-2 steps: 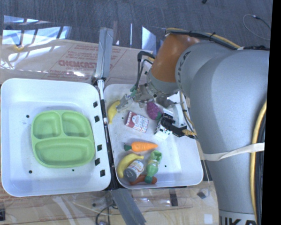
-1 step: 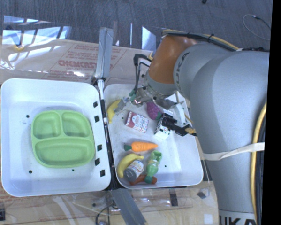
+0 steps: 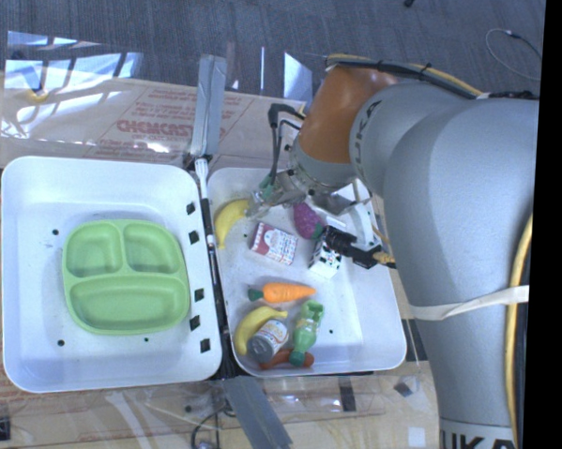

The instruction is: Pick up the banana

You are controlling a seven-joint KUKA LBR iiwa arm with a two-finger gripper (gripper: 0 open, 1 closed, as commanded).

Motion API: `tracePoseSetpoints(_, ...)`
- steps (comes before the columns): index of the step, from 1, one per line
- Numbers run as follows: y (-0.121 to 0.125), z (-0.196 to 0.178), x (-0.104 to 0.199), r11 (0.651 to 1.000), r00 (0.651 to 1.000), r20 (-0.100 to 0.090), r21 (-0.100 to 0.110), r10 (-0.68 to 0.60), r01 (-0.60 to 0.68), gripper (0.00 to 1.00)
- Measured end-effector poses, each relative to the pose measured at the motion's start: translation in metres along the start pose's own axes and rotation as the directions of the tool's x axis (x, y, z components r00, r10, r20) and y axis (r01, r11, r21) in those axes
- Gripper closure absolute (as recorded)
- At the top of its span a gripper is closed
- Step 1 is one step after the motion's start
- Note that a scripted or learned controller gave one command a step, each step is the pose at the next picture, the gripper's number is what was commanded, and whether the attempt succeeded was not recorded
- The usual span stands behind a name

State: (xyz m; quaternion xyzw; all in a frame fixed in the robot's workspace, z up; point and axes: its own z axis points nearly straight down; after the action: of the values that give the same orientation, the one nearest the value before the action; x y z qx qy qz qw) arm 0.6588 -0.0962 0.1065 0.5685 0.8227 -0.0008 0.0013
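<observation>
Gripper point(image 3: 266, 196) low over right bin point(image 3: 375, 313), beside banana point(image 3: 228, 220) lying at bin's upper-left corner. Finger spread unclear, cannot tell; nothing seen held. Second banana point(image 3: 250, 326) near bin's lower edge.

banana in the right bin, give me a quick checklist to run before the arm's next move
1. Target in sight: the curved yellow banana lies at the upper left of the right white bin, against its left wall. ok.
2. Gripper placement: the two-finger gripper hangs just right of the banana's upper end. ok.
3. Banana between the fingers: cannot tell.
4. Lookalike: a second yellow banana lies lower in the bin beside a small jar; confirm which one is meant. not ok.
5. Neighbours: the red and white carton sits close to the right of the target. cannot tell if it will be bumped.
</observation>
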Motion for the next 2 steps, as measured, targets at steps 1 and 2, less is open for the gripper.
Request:
tracePoseSetpoints(1,0.0,0.0,0.0,1.0,1.0,0.0,0.0,0.0,0.0,0.0)
tracePoseSetpoints(2,-0.004,0.011,-0.004,0.992,0.992,-0.001,0.004,0.129,-0.129,0.0)
